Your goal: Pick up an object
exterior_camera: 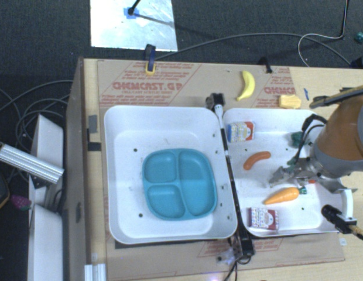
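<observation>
Reaching into the right bin [331, 122], your gripper [285, 175] hangs with fingers spread and empty just above the carrot [281, 196], between it and the sausage [256, 160], so you next need to lower and close squarely.

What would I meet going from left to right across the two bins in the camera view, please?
Blue divided plate in the left bin → milk carton → sausage → carrot → gripper hovering just above the carrot, in the right bin.
</observation>
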Motion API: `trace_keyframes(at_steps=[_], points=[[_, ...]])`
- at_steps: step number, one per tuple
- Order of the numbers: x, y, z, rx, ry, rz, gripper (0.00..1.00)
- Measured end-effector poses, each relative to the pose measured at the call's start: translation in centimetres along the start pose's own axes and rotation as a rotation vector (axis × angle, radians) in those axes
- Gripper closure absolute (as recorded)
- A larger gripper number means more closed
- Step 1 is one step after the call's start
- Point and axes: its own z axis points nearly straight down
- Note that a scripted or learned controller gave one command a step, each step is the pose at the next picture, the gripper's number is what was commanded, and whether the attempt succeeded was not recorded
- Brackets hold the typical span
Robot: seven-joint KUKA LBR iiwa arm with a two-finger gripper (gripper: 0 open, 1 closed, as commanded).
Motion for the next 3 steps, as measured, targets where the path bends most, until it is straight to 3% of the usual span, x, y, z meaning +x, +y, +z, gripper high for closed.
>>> trace_keyframes(at_steps=[1, 2, 3], points=[[1.4, 9.2, 1.0, 0.001, 0.001, -0.001, 0.00], [5.3, 2.7, 1.1, 0.005, 0.001, 0.000, 0.00], [3.5, -0.8, 1.1, 0.005, 0.001, 0.001, 0.00]])
